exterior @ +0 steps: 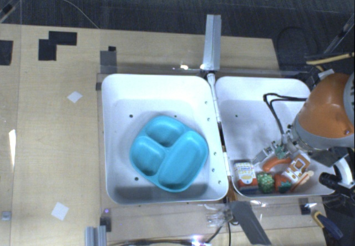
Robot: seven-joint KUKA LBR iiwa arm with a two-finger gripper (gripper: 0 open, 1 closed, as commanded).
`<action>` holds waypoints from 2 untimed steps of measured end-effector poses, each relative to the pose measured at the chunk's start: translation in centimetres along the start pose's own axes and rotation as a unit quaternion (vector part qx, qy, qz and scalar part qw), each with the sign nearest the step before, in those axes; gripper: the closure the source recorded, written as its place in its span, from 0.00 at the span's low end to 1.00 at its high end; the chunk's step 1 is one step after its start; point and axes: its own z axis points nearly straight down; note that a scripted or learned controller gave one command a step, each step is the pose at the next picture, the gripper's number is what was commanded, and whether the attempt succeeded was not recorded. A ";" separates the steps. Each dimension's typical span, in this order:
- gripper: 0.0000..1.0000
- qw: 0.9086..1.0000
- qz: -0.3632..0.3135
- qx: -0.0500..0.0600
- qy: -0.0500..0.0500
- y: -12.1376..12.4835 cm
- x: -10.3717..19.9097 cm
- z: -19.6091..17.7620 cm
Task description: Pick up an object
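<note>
The arm's wrist, marked by its orange band [328,107], is shown lowered over the near right part of the right-hand bin [244,100], with the gripper [278,153] set down among a cluster of small objects. No object is seen lifted clear of the bin floor, so the pick is judged to be at the reach-and-grasp stage: the approach appears made, while closure on an item, lifting and carrying away remain to be done.

Whether the gripper is open, closed or clasping anything cannot be told, because its tip is merged with the clutter beneath it. An orange piece [274,162] lies directly under the tip and may be touched by it; contact cannot be confirmed. Just beyond the tip, toward the bin's near wall, a green textured block [267,182] is seen, and beside that, farther from the arm, a small white packet [244,172]. A pale wooden-looking item [297,170] lies on the arm's side of the tip. Well away from the gripper, in the left-hand bin [119,128], a blue divided dish [169,153] rests untouched.
</note>
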 end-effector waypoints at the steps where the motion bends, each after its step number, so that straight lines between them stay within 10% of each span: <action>1: 0.00 0.996 -0.084 0.004 0.005 -1.1 -1.0 1.3; 2: 1.00 0.997 -0.083 0.000 0.000 -0.7 -1.3 0.0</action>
